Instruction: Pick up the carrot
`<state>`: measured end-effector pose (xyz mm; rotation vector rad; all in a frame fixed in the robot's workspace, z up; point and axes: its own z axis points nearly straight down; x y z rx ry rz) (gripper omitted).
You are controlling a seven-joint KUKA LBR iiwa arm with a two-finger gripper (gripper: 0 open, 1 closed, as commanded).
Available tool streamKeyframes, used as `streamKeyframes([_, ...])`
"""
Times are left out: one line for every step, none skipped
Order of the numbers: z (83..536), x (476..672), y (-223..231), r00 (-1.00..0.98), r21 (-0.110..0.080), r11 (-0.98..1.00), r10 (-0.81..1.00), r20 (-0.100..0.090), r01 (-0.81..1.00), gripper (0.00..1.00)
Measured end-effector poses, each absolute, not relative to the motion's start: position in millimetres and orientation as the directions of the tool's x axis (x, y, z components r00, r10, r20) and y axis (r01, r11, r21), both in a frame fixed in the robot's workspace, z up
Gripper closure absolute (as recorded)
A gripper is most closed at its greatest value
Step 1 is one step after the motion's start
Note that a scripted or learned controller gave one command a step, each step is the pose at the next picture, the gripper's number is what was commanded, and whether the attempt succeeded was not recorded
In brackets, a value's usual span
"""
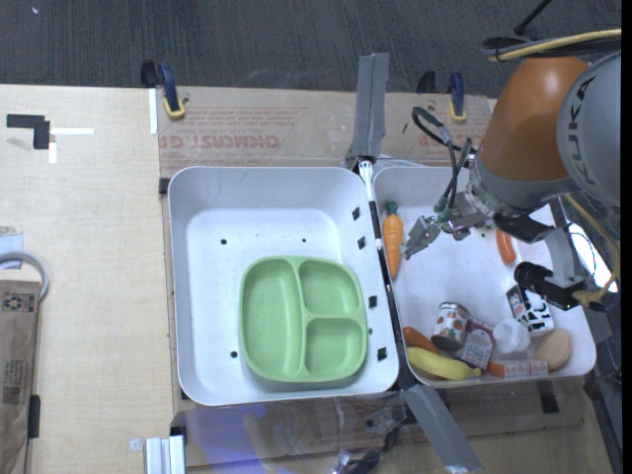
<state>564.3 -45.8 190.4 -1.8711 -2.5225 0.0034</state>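
Note:
The carrot (392, 241), orange with a green top, lies lengthwise against the left wall of the right bin (583, 358). My gripper (423, 235) hangs just to its right, over the upper part of that bin, apart from the carrot. Its grey fingers (412, 244) point down and left toward the carrot and stand open with nothing between them. The arm's orange band (533, 117) looms over the bin's back right corner.
A green divided plate (301, 319) lies in the left bin (197, 265). The right bin's front holds a banana (439, 363), a small can (450, 322), a red packet (477, 344), a tan egg-shaped thing (553, 347) and a black-and-white bottle (533, 306). A second small orange piece (506, 248) lies under the wrist.

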Motion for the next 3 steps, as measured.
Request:
streamKeyframes([198.8,564.5,-47.1,-0.288,-0.004,0.288,0.958,-0.001,0.958,1.00])
streamKeyframes([291.8,645.4,-98.8,-0.433,0.001,0.433,0.902,-0.003,0.902,1.00])
streamKeyframes([183.8,587.1,-109.0,-0.756,0.000,0.756,0.655,0.000,0.655,1.00])
